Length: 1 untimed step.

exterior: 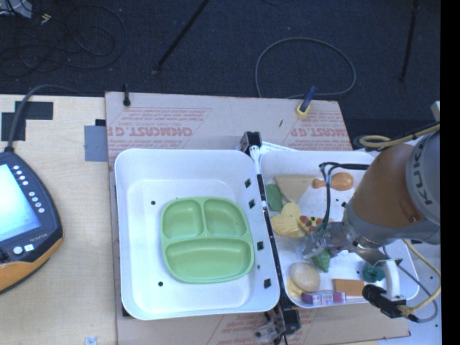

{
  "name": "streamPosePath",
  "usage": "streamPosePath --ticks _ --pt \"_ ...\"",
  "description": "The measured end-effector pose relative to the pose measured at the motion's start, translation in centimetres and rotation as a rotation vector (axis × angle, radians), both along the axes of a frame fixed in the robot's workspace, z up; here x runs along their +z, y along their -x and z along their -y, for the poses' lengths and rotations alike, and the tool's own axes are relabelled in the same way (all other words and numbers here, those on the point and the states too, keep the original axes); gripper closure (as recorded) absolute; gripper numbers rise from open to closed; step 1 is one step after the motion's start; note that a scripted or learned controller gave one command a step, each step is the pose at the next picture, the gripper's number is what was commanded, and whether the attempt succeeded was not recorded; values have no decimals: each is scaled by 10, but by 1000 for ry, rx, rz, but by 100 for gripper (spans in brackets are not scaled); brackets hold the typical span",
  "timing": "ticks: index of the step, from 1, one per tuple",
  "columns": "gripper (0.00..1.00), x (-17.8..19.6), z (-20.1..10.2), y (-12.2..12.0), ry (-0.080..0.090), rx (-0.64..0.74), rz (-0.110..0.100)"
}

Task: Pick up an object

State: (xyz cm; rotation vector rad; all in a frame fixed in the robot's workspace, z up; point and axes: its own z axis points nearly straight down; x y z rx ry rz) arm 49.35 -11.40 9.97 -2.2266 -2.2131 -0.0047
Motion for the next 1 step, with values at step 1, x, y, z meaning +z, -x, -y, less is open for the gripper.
streamPosePath --ticks 1 --pt "100 93 -46 -55 3 13 8"
